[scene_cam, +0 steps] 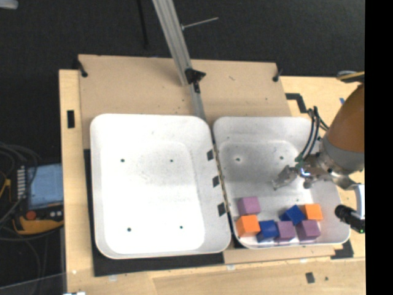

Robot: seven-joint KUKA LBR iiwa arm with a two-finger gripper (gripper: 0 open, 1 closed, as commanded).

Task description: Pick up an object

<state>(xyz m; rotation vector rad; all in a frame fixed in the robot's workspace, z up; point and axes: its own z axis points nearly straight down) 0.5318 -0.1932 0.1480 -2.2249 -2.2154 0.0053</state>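
Note:
Several small blocks lie along the front of the right bin (258, 134): a purple one (249, 205) above an orange one (248, 225), a blue one (267, 229), a purple one (286, 230), a blue one (293, 214), an orange one (313, 211) and a purple one (309, 229). My gripper (286, 177) hangs over the middle right of that bin, behind the blocks and apart from them. Its fingers look close together with nothing between them.
The left bin (153, 183) sits beside the right one. A slanted metal pole (175, 39) rises from behind the bins. A blue device with cables (43, 189) lies off the bench at the left. The arm's orange band (351, 121) is at the right edge.

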